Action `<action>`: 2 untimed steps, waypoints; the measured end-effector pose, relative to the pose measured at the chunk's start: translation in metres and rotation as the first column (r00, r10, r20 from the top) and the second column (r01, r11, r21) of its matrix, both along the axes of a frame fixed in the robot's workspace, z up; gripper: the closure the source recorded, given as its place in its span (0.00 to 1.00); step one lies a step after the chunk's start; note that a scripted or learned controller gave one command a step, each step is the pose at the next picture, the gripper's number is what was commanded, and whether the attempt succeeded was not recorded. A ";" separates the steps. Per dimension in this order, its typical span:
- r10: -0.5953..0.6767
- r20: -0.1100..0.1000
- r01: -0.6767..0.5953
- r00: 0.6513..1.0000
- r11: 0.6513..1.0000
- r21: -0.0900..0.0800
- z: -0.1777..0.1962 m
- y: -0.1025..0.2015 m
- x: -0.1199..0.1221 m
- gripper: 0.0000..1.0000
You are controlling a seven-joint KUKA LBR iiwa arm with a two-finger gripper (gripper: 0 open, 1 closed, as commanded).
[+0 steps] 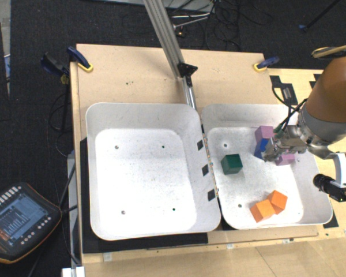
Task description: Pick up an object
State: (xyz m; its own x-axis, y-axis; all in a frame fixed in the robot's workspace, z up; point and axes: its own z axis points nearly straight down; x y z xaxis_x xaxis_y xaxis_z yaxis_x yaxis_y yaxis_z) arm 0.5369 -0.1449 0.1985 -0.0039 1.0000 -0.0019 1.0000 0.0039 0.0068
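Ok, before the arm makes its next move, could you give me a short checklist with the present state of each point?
1. Gripper is over the right bin: ok.
2. Gripper sits at the purple block and blue block: ok.
3. A block is held between the fingers: cannot tell.
4. Green block lies apart from the gripper: ok.
5. Two orange blocks lie apart from the gripper, near the front wall: ok.

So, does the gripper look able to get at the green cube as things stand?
Probably yes: the green cube sits alone on open floor of the right bin, apart from the other blocks, while the gripper is among the purple and blue blocks.
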 end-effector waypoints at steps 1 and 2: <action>-0.001 0.000 0.001 1.000 1.000 -0.001 0.044 -0.005 0.000 1.00; 0.004 -0.006 -0.004 1.000 1.000 0.004 0.053 0.049 -0.009 1.00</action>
State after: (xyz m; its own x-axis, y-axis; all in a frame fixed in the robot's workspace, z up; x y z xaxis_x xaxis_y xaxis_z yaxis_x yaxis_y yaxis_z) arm 0.5276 -0.0964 0.2514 -0.0079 1.0000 0.0022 1.0000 0.0079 0.0009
